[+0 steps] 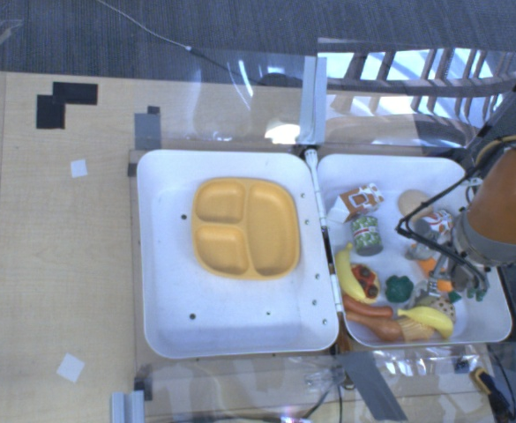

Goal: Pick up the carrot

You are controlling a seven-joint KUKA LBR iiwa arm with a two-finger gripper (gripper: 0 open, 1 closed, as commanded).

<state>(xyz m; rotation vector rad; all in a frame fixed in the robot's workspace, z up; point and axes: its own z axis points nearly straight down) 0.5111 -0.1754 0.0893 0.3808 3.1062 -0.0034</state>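
the counter (55, 263) carries two shallow white bins side by side. the left bin (165, 324) holds a yellow divided plate (244, 227) with three compartments, set upright near the bin's centre; nothing lies in the compartments.

the right bin (328, 179) holds a crowd of toy food items. near its upper left stands a small carton (362, 199) with a brown and white print; the print is too small to read. just below it is a small can (366, 234) with a green and white label, also unreadable. a yellow banana with a red patch (357, 278) lies along the left wall. below it, a reddish-brown sausage (372, 317) lies along the lower edge. a dark green vegetable piece (400, 288) sits near the middle, and a second yellow item (432, 318) lies at lower right, with a pale round item (411, 203) at the top.

the carrot (443, 283) shows as a small orange piece at the right of this bin, just beside the pincer (459, 282). the arm with its orange band (509, 205) covers the bin's right side. the pincer's state cannot be told from this view.
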